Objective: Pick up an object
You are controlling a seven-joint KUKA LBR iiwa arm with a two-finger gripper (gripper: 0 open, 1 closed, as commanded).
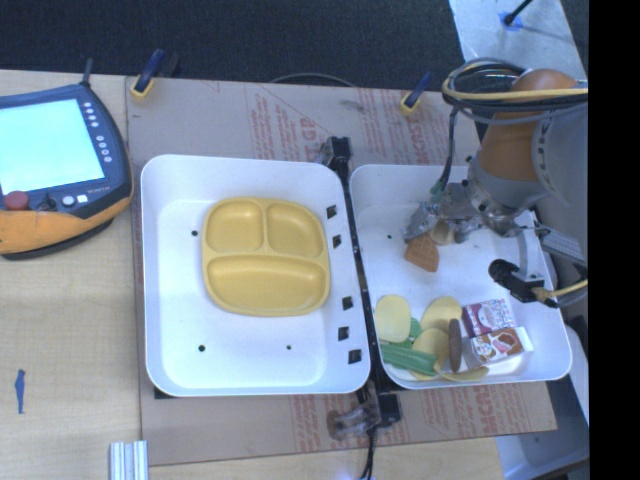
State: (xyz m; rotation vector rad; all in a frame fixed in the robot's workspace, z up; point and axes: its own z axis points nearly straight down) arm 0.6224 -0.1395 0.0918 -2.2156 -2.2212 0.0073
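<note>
Sitting at the far left of the bench, well clear of the left bin [160, 268], was a handheld control tablet [55, 163] with a lit screen. That left bin held a yellow divided plate [267, 256], lying flat a little above its middle. Black clips [350, 268] ran down the seam where the left bin met the right bin [385, 193]. Just right of that seam, along the near part of the right bin, lay a heap of toy food: pale yellow slices [395, 316], a green piece [405, 356] under them, and farther right a small red and white carton [495, 330]. Above the heap, away from the seam, a small brown wedge-shaped piece [423, 255] rested on the bin floor. The gripper [432, 223] hung right over that brown piece, its tip at or nearly at the piece's top edge; whether the jaws were spread or closed, or had hold of anything, could not be told from this angle
</note>
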